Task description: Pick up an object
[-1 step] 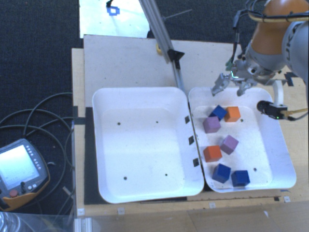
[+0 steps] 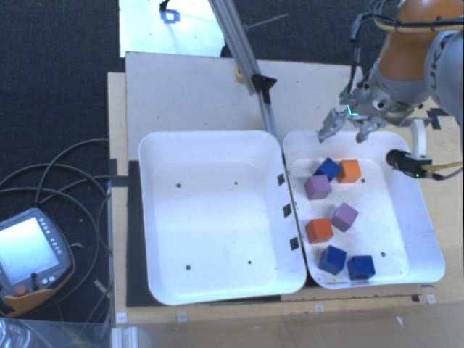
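Several small cubes lie in the right bin [image 2: 420, 230]: a blue cube [image 2: 328, 168] and an orange cube [image 2: 349, 170] near the back, a purple cube [image 2: 317, 187], another purple cube [image 2: 344, 216], a red-orange cube [image 2: 319, 230], and two blue cubes [image 2: 333, 259] [image 2: 361, 267] at the front. My gripper [image 2: 346, 127] hangs above the bin's back edge, fingers spread open with nothing between them. It is behind and above the blue and orange cubes.
The left bin [image 2: 156, 194] sits beside the right one, with black clips along the shared wall. A metal pole [image 2: 235, 35] slants across the back. A black cable connector [image 2: 406, 162] hangs over the right bin's right side. A teach pendant [image 2: 29, 256] lies at far left.
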Robot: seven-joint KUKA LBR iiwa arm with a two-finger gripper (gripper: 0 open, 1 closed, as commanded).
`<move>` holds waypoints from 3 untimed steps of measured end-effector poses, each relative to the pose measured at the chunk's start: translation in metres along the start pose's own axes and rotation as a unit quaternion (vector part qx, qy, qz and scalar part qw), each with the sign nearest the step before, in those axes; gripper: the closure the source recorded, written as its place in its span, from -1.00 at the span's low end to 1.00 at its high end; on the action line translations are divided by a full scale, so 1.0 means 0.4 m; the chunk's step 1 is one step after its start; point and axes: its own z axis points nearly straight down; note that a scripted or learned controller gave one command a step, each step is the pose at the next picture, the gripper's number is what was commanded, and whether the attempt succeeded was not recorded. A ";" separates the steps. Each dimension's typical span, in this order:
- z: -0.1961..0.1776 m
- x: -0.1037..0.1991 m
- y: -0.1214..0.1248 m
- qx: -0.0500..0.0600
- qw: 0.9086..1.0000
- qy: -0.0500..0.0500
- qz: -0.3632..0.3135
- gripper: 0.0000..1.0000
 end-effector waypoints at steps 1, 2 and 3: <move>0.140 0.006 0.022 0.002 1.000 0.000 0.000 -1.00; 0.242 0.005 0.020 0.002 1.000 0.000 0.001 -1.00; 0.360 0.004 0.023 -0.001 1.000 -0.001 0.001 -1.00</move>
